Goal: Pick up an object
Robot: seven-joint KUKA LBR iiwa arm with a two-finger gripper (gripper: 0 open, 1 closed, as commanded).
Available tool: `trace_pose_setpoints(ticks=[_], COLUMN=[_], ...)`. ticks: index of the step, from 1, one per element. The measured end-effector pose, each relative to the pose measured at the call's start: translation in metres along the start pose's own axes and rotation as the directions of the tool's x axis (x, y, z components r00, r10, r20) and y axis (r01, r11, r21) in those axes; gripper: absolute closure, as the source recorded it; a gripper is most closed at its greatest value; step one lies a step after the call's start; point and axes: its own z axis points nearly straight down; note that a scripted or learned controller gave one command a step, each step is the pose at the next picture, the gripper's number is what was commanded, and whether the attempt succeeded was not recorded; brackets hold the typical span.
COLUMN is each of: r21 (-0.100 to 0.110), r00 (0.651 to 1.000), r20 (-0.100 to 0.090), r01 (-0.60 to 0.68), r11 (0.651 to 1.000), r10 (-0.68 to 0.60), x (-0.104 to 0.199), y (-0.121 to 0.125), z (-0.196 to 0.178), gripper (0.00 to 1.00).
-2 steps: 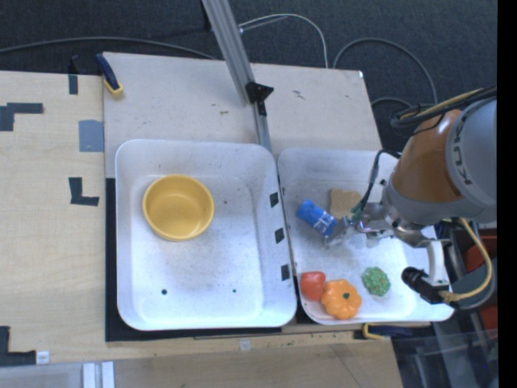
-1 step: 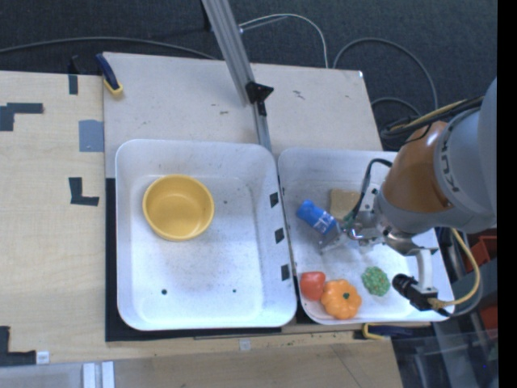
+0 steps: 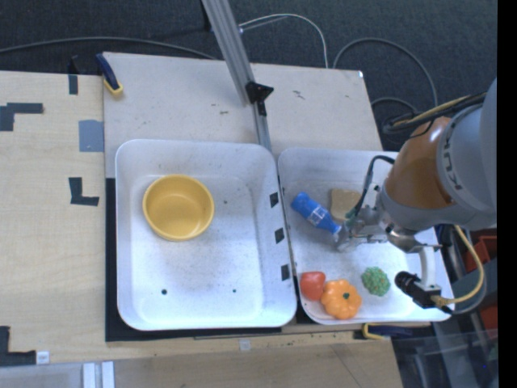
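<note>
In the right bin (image 3: 323, 166) lie a blue bottle-like object (image 3: 313, 212), a tan block (image 3: 344, 202), a red toy (image 3: 312, 284), an orange pumpkin toy (image 3: 341, 298) and a green broccoli toy (image 3: 375, 281). My gripper (image 3: 352, 233) hangs low over the middle of this bin, right at the blue object's right end and just below the tan block. The wrist hides the fingers from above.
A yellow bowl (image 3: 178, 207) sits in the left bin (image 3: 129, 241) at its upper left. A grey metal pole (image 3: 234, 47) slants across the bench to the divider between the bins. Cables trail behind the right bin.
</note>
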Motion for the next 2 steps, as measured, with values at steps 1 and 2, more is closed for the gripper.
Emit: trace_pose_setpoints(ticks=[1,2], r21=[-0.003,-0.003], r00=[1.0,1.0], r20=[0.001,0.001], r01=[-0.001,-0.001], r11=[1.0,1.0], r10=[0.001,0.001], x=[-0.001,-0.002], y=[-0.005,-0.004], z=[-0.044,-0.086], gripper=[1.0,1.0])
